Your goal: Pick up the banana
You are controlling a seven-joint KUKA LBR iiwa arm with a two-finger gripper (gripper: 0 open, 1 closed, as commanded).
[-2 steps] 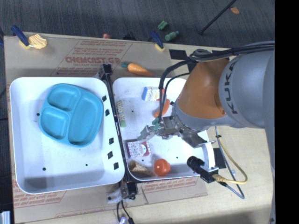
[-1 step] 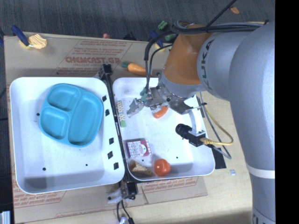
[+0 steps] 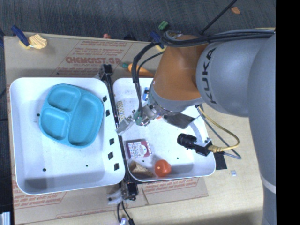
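My gripper [image 3: 134, 120] hangs low over the left part of the right bin [image 3: 206, 168], close to the wall it shares with the left bin. The grey arm and its orange band [image 3: 178, 71] cover the bin's middle and far half, so what lies beneath them is hidden. A short yellow-orange sliver [image 3: 141, 71] pokes out by the bin's far rim beside the arm; I cannot tell what it is. Nothing can be made out in the gripper.
In the right bin's near end lie a small red packet [image 3: 139, 149], a red tomato-like ball [image 3: 162, 168] and a brown lump [image 3: 140, 169]. A blue divided plate [image 3: 71, 114] sits in the left bin [image 3: 28, 172]. A black plug with cable [image 3: 192, 143] hangs at the right.
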